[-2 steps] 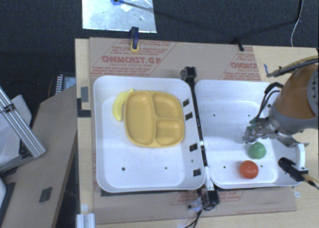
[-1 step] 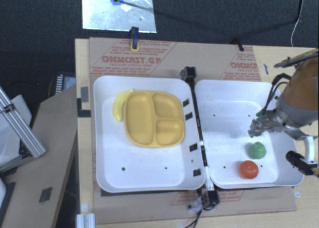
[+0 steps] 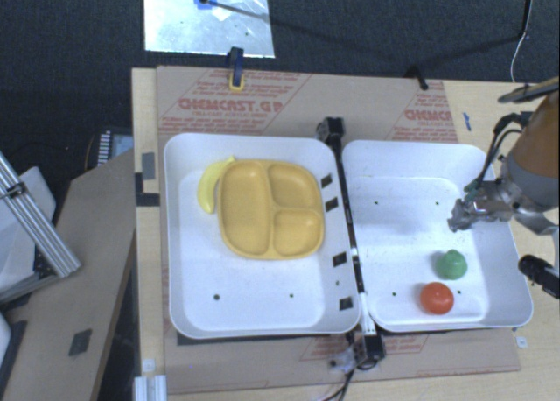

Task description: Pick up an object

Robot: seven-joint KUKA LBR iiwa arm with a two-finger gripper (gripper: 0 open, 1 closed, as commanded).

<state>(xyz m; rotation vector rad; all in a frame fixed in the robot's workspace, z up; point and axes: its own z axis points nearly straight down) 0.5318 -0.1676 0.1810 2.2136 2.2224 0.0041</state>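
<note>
- Two-finger gripper point(image 3: 462, 218) sits low over the right shallow white bin point(image 3: 394, 215), near its right wall, on the grey arm with the orange band point(image 3: 534, 158). Can't tell the grip state from this angle; nothing visible between the tips.
- Candidate targets in that bin: small round green object point(image 3: 452, 263) just near-side of the gripper, and small round orange-red object point(image 3: 437, 298) nearer again, toward the near-right corner. The two look just beside each other, possibly touching.
- Left shallow white bin point(image 3: 254, 303) holds a yellow plastic three-compartment plate point(image 3: 269, 208), with a yellow banana-shaped piece point(image 3: 208, 185) tucked against its far-left edge. Well apart from the arm.
- Risk: gripper is offset to the far side of the green object, not over it. A straight descent from here likely closes on bare bin floor.
- Risk: both objects look round and smooth, so an off-centre pinch could squirt one out sideways or send it rolling.
- Risk: they sit so close that going for green may nudge the orange-red one, or one finger may land between them and jam.
- Risk: the right wall and near-right corner are close by; a finger or the wrist could clip the rim on approach.
- Risk: slanted view hides gripper height, so depth judgement is shaky.
</note>
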